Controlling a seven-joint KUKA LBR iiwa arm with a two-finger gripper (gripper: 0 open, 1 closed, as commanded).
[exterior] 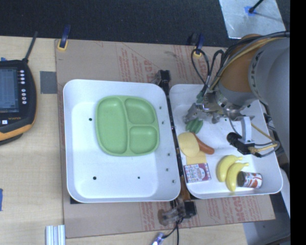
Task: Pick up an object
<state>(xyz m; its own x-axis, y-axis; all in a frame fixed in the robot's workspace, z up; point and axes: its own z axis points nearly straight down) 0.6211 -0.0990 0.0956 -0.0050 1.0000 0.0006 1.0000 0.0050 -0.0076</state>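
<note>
Left bin (76, 152) w/ green tray (126, 125), right bin (273, 185) w/ bananas (228, 168)

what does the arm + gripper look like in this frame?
Bulky grey arm with an orange band above the wrist. Metallic grey gripper over the right bin. Black cables loop beside the wrist; a black fitting with yellowish leads hangs off its side.

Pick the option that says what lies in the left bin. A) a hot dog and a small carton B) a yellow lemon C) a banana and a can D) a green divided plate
D: the green divided plate lies in the left bin, while the banana and can lie in the right bin.
</note>
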